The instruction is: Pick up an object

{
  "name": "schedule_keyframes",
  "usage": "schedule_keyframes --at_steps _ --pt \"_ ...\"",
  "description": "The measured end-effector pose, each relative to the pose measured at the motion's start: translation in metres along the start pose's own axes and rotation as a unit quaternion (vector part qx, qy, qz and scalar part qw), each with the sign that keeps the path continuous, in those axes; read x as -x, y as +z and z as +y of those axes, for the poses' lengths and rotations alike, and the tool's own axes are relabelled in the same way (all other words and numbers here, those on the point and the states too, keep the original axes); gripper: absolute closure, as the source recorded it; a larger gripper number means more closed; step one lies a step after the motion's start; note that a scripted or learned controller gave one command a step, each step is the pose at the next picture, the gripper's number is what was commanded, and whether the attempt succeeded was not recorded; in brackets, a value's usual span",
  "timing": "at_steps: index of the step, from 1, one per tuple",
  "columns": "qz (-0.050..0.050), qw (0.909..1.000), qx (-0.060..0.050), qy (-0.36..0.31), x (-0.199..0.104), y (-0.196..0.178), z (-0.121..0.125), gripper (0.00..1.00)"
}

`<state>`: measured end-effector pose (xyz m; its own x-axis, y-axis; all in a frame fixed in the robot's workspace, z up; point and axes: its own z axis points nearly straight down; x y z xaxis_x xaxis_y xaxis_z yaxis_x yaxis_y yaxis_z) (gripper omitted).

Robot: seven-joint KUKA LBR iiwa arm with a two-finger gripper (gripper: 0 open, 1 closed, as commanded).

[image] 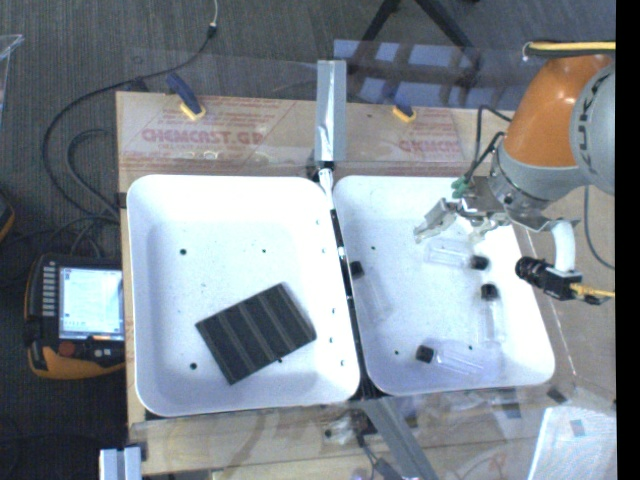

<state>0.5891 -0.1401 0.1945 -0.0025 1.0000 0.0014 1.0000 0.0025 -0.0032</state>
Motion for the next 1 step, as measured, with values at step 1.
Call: schedule_keyframes --at_steps 1 --pt "-0.003 0.9997 0.006 -0.025 0.0276 0.1046 0.0445 0.0"
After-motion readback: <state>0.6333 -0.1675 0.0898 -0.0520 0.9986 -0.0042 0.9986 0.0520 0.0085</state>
